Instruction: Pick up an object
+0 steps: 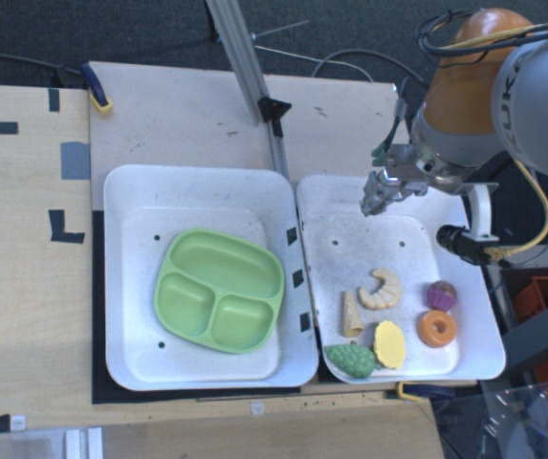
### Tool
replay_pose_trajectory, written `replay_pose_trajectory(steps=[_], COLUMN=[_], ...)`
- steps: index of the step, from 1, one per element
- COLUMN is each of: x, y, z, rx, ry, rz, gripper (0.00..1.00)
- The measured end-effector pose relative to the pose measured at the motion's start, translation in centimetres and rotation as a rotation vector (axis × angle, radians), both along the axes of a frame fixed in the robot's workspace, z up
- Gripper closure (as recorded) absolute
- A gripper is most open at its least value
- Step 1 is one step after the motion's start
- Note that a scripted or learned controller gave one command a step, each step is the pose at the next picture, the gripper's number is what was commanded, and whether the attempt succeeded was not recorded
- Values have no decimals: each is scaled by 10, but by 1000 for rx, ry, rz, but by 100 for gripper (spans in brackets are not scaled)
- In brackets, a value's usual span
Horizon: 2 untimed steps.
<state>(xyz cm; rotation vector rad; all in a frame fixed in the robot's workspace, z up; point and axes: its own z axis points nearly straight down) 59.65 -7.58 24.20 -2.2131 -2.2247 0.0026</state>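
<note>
Gripper (381, 197) sits over the far-left part of the right bin (403, 229), above bare floor. We see nothing between its fingers; whether they stand wide or narrow we cannot tell, too small and dark.

Pickable things all lie in the near half of the right bin, well apart from the gripper: shrimp-like curl (383, 290), tan stick (351, 315) just left of it, yellow piece (389, 344), green broccoli-like lump (351, 359) at the near rim, orange ring (437, 328), purple piece (441, 296).

Risks, as we judge them: the cluster is tight, so a descent on the curl could catch the stick and shove both. The green lump rests against the bin rim, so the fingers could hit the wall. The round orange and purple pieces may roll or slip out of a pinch. Closing at the present spot would grab nothing.

Counts: two bins, one green divided tray (220, 290) in the left bin (130, 199), six small items in the right bin, one of each kind.
</note>
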Motion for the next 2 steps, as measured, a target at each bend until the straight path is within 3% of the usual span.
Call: replay_pose_trajectory(steps=[1,2], x=[-15,-36], y=[51,100], z=[7,-10], rx=[1,0], ry=[-1,1], rz=[2,1], gripper=[100,100])
